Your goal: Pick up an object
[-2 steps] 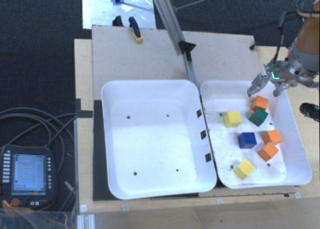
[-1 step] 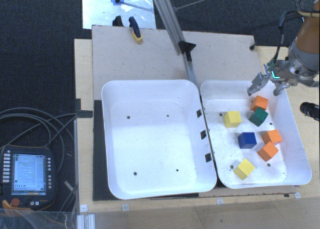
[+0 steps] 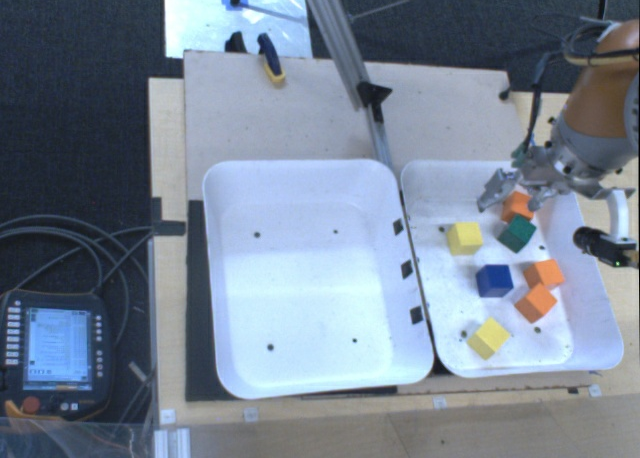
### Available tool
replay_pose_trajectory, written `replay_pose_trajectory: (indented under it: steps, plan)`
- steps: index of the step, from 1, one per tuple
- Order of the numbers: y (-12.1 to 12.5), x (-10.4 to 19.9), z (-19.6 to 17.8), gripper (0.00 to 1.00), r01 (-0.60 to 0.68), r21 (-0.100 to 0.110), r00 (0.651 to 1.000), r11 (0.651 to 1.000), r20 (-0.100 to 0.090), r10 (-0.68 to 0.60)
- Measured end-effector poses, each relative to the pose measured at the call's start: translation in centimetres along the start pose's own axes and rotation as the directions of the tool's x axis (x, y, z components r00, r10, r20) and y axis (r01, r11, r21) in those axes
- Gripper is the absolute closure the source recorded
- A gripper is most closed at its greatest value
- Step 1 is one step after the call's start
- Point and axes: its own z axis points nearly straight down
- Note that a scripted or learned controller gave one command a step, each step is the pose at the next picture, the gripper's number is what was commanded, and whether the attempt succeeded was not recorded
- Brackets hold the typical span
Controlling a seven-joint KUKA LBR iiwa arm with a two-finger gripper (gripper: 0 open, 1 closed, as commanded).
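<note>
The grey arm with its orange band comes in over the right-hand shallow white plastic bin (image 3: 590, 346), and its two-finger gripper (image 3: 512, 191) hangs at that bin's far side, directly above a small orange cube (image 3: 515, 206). Whether the fingers are spread or closed I cannot tell; the metal parts blur against the white wall, and nothing is visibly caught between them.

All the candidates for picking lie in this bin. The orange cube sits touching a dark green cube (image 3: 518, 234) on its near side, which is probably why the gripper approaches from above, not from the side. Left of the green cube, apart from it, is a yellow cube (image 3: 464, 237). Nearer the camera than the green cube lie a blue cube (image 3: 494, 279), two more orange cubes (image 3: 544, 273) (image 3: 536, 302) close together, and a second yellow cube (image 3: 489, 337) nearest the bin's front.

The left white bin (image 3: 225, 196), beside the first on the desk (image 3: 300, 116), presumably serves as the drop-off side.
</note>
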Motion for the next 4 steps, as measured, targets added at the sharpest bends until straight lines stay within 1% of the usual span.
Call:
replay_pose_trajectory:
  steps: [1, 2, 3, 4]
  plan:
    - [-0.5, 0.9, 4.9, 0.00, 0.000, 0.000, 1.000, 1.000, -0.001, 0.000]
    - [0.5, 1.1, 6.1, 0.00, 0.002, -0.032, 1.000, 1.000, -0.001, -0.002]
    - [0.7, 1.1, 4.9, 1.00, 0.005, -0.039, 1.000, 0.999, 0.002, -0.005]
    - [0.1, 0.7, 0.0, 1.00, 0.001, -0.009, 1.000, 1.000, 0.003, -0.001]
